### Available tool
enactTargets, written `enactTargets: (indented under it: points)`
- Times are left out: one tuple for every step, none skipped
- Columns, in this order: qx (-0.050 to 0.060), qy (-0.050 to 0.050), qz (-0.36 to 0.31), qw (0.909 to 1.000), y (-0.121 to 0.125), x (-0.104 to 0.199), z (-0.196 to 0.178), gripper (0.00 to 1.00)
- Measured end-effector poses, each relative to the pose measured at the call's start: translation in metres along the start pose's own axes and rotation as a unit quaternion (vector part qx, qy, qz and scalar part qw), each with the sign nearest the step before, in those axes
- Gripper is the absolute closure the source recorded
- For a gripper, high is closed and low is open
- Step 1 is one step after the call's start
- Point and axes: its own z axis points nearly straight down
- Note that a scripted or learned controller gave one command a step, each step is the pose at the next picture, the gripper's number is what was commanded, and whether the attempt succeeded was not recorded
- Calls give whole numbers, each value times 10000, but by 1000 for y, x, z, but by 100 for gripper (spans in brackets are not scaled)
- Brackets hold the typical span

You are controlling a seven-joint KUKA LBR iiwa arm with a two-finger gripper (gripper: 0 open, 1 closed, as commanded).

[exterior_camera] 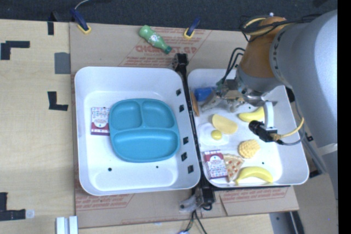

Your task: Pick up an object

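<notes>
The right bin [285,170] holds several toy foods: a blue item [204,94] at its far left, a pale yellow piece [225,123], a fried egg [215,135], a yellow corn piece [248,148], a pizza slice [233,164], a banana [253,174] and a small red-and-white carton [215,164]. My gripper [229,97] hangs low over the far part of this bin, just right of the blue item. A second yellow banana [249,115] pokes out from under the wrist. Cables and the wrist body hide the gripper's tips.
The left bin [88,172] holds a blue divided plate [145,130] and a small red-and-white carton [100,120]. A green bottle [155,39] lies on the cardboard beyond the bins. The grey arm covers the right bin's right side.
</notes>
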Motion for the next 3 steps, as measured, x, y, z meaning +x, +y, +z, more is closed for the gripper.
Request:
enactTargets:
  points:
    - [-6, 5, 2, 10000, -41, -8, 9, 0]
    - [-13, -5, 2, 10000, -41, -9, -1, 100]
    - [8, 12, -5, 10000, 38, 42, -89, 100]
